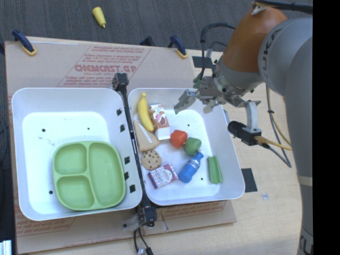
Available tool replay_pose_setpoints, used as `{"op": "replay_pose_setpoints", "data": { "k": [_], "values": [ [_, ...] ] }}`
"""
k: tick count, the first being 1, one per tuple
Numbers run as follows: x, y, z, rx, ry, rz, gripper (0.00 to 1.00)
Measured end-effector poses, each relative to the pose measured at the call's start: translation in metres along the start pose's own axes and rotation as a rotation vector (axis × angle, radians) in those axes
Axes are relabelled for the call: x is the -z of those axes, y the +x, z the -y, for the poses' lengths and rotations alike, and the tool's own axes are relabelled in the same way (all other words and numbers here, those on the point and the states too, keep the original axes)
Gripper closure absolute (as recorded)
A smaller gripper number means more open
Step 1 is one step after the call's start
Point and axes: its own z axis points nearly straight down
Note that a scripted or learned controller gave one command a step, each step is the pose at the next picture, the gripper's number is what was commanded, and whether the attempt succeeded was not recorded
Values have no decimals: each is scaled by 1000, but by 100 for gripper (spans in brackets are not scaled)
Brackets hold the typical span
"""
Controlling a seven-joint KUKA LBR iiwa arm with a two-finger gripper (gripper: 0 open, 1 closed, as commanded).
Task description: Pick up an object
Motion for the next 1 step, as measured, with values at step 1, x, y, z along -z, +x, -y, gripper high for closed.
{"op": "replay_pose_setpoints", "data": {
  "k": [1],
  "values": [
    [-147, 2, 15, -1, -4, 1, 0]
  ]
}}
